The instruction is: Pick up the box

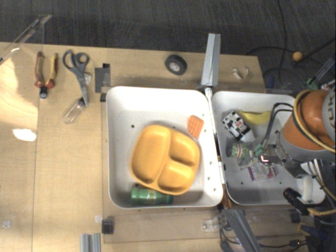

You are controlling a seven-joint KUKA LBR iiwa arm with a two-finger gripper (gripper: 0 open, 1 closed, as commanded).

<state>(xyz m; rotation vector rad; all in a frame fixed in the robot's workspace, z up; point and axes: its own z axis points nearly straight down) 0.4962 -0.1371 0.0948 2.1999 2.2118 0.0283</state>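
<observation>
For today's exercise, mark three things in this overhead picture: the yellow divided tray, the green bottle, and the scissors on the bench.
yellow divided tray (165, 159): camera view, centre where its compartments meet.
green bottle (150, 195): camera view, middle of its body.
scissors (80, 73): camera view, near the pivot below the handles.

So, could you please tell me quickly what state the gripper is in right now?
Gripper: low in the right bin, over the small items there; open or closed cannot be told.

Bench (58, 167) pale wood, matt with glare patch. Bins (118, 140) smooth white plastic. Yellow tray (165, 159) glossy plastic. Scissors (79, 75) metal blades. Floor (131, 9) dark rough carpet.
</observation>
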